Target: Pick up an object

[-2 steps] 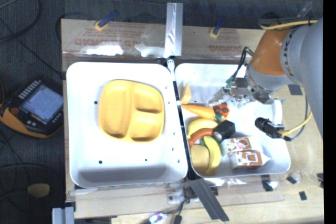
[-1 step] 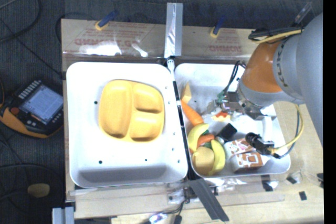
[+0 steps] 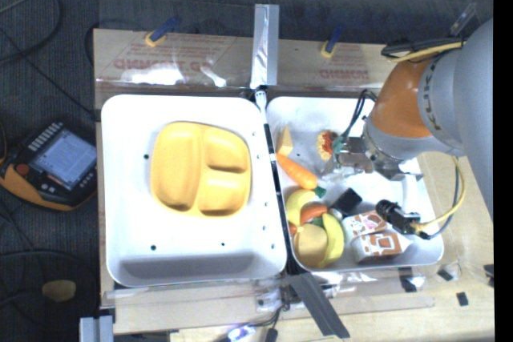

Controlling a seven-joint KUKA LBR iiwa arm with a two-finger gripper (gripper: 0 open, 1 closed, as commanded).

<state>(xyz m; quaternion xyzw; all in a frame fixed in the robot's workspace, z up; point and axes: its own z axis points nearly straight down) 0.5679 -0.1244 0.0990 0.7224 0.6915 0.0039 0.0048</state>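
Two white bins: left bin (image 3: 120, 252), right bin (image 3: 429, 248). Yellow divided tray (image 3: 200, 168) in the left bin, plain, no pattern. In the right bin: orange carrot (image 3: 295, 170) with a green tip by the left wall, yellow-green fruit pile (image 3: 317, 236) with a red-orange patch at the near left corner, small carton (image 3: 377, 236) in white and brown-orange with a blocky print near the front edge, small red-and-yellow item (image 3: 325, 142) towards the back, pale yellow wedge (image 3: 284, 142) at the back left. Arm (image 3: 417, 108) grey with an orange band. Bench (image 3: 184, 60) tan cardboard with red print, blue clip (image 3: 163, 30) and yellow clip (image 3: 331, 42) on the back edge.
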